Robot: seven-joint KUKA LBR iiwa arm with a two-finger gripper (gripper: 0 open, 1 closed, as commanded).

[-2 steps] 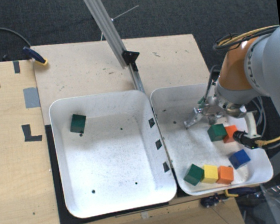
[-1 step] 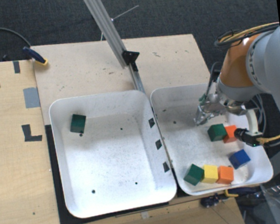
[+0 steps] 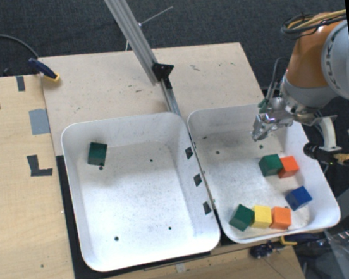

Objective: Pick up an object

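1. Nearest candidate object: a green cube (image 3: pixel 270 165) on the floor of the right bin (image 3: pixel 227 154), touching an orange cube (image 3: pixel 288 166) on its right.
2. Gripper (image 3: pixel 261 132): poised above the right bin, just up from the green cube and apart from it. Nothing lies between its fingers; whether they are spread or pressed together cannot be told.
3. Other contents of the right bin: a blue cube (image 3: pixel 298 197) near the lower right; a row of a second green cube (image 3: pixel 241 217), a yellow cube (image 3: pixel 261 215) and a second orange cube (image 3: pixel 280 217) along the front wall.
4. Left bin (image 3: pixel 78 180): a dark green cube (image 3: pixel 97 153) near its upper left.
5. Step in hand, as judged: approach, before any grasp. The next move calls for centring over one cube and descending, with the fingers clearing the touching neighbour.
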